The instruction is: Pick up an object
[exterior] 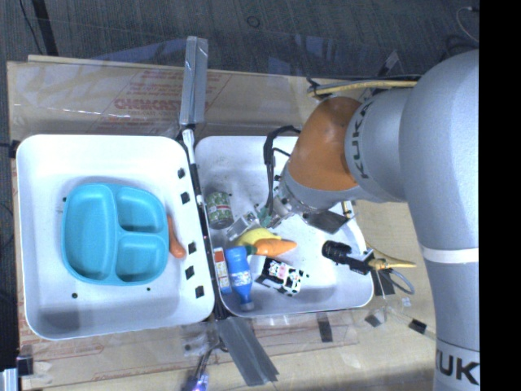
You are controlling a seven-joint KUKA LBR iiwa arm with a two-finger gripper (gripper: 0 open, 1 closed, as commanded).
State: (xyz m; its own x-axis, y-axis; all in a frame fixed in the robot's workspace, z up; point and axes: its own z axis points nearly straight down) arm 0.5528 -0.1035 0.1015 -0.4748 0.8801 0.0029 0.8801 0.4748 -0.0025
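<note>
Grey arm (423, 161) reaching over the right bin (236, 149), with the left bin (32, 243) alongside holding a blue divided tray (114, 235) and a small orange piece (176, 239) at the tray's right edge. The gripper (273, 212) sits low among the right bin's clutter, and whether it is open or closed cannot be told from this angle; nothing is seen held. Candidate objects, all in the right bin: a blue bottle (238, 275) lying near the front wall, a small can (218, 208) just left of the gripper, a yellow toy (256, 236) touching an orange one (277, 248) directly below it, and a black-and-white block (282, 275). The yellow toy is nearest; probably light, smooth, hollow plastic, so likely to slip, best taken across its narrow middle. The can is probably stiffer and would roll if nudged
</note>
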